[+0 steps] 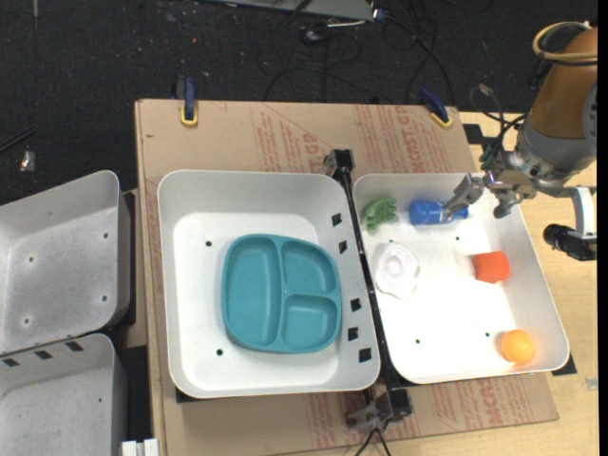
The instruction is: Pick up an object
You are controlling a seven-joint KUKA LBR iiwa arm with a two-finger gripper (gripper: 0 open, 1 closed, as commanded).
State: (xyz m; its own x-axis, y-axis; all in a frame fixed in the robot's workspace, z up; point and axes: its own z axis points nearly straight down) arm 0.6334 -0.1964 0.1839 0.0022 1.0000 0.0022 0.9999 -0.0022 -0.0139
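Two white bins are sitting on a cardboard-covered bench. In the right bin (546, 302), upper area, your gripper (480, 196) is hanging open and empty beside the blue object (429, 214) — you'd want to centre the fingers over it before closing.

Left bin (180, 255) holding a divided plate (281, 293); right bin (541, 302) holding leafy toy (379, 212) and cup (429, 213) at back, lid (396, 268) and block (491, 267) midway, ball (518, 346) in front.
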